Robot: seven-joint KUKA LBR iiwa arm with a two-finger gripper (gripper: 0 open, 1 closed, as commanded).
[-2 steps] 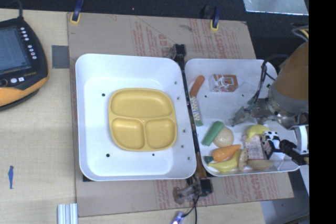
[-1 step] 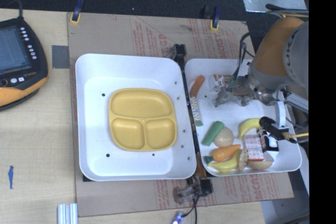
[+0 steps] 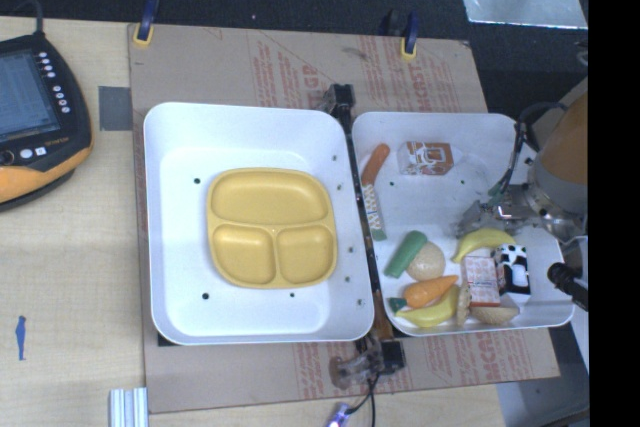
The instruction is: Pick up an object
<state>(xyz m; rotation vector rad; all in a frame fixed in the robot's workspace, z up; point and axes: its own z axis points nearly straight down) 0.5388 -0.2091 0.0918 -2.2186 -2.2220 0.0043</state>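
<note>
The right white bin [image 3: 450, 127] holds several toy foods: a yellow banana [image 3: 483, 241], a green vegetable [image 3: 405, 253], a pale round piece [image 3: 427, 263], an orange carrot [image 3: 432, 291], a red-and-white carton [image 3: 482, 279], a black-and-white item [image 3: 514, 267], a brown packet [image 3: 427, 157], an orange sausage [image 3: 375, 163] and a striped bar [image 3: 372, 211]. My gripper [image 3: 492, 211] reaches in from the right and hangs low over the bin's right side, just above the banana. Nothing shows in its grasp.
The left white bin [image 3: 170, 215] holds a yellow divided plate [image 3: 272, 225]. A handheld control pendant [image 3: 35, 115] lies on the bench at far left. Blue clamps [image 3: 408, 33] pin the cardboard at the back. The arm's body [image 3: 562, 155] overhangs the right bin's rim.
</note>
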